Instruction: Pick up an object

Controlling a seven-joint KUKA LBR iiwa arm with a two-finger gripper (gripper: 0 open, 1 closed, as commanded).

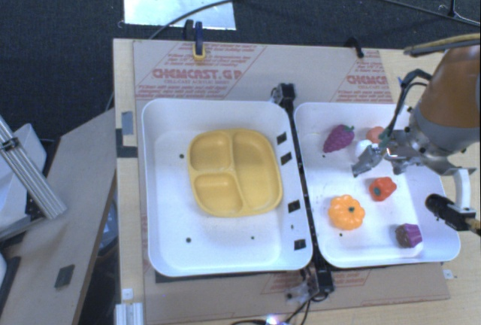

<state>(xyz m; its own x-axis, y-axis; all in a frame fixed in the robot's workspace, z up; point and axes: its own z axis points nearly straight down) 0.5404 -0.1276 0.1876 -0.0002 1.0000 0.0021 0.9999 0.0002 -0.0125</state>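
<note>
The right bin point(331, 256) holds several toy foods. A purple bunch of grapes point(338, 138) lies at its back left, and a small orange piece point(374, 134) sits beside it, partly hidden by the arm. A red-orange pepper point(382, 188) lies mid-bin, an orange pumpkin point(346, 212) toward the front, and a dark purple piece point(408, 235) at the front right. My gripper point(368, 162) hangs over the bin floor between the grapes and the pepper, just up-left of the pepper. I see nothing in its grasp.
The left bin point(169, 241) holds a yellow divided plate point(233, 171). A black-clipped divider point(294, 165) runs where the two bins meet. The grey and orange arm point(451, 101) covers the right bin's back right corner. A dark fitting point(447, 212) sits at the right rim.
</note>
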